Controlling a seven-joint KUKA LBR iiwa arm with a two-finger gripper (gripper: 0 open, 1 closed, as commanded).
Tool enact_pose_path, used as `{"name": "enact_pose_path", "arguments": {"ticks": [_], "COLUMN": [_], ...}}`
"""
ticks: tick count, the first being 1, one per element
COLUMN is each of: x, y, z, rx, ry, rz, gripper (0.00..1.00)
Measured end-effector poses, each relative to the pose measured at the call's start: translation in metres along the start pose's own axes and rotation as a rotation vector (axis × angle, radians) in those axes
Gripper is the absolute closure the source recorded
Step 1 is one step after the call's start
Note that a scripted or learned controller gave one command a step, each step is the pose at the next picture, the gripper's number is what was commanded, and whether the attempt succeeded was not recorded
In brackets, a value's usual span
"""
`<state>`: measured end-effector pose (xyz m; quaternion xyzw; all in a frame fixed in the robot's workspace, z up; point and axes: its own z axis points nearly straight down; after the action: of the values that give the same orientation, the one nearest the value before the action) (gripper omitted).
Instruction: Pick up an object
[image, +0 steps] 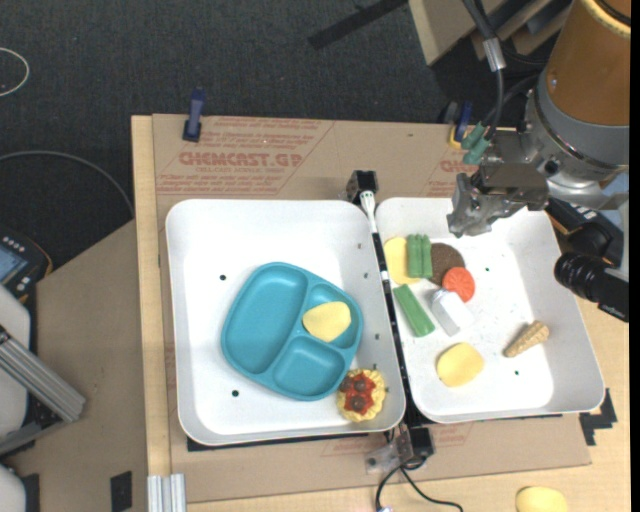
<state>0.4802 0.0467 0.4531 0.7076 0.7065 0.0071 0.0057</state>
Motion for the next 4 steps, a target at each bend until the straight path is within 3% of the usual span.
{"name": "enact_pose_path", "arguments": {"ticks": [1,2,3,4], "x": [-0.025,0.064,0.162,0.147], "y": [-0.004,-0.002,-0.002,0.059], "z": [0.120,0.054,0.021,0.179], "rx": [0.029,0.010,0.013,0.031], "ry": [-0.003,0.002,0.003,-0.009], "rz": [0.002,-0.013,-0.014,0.003], "gripper": [1.00,1.00,1.00,1.00]}}
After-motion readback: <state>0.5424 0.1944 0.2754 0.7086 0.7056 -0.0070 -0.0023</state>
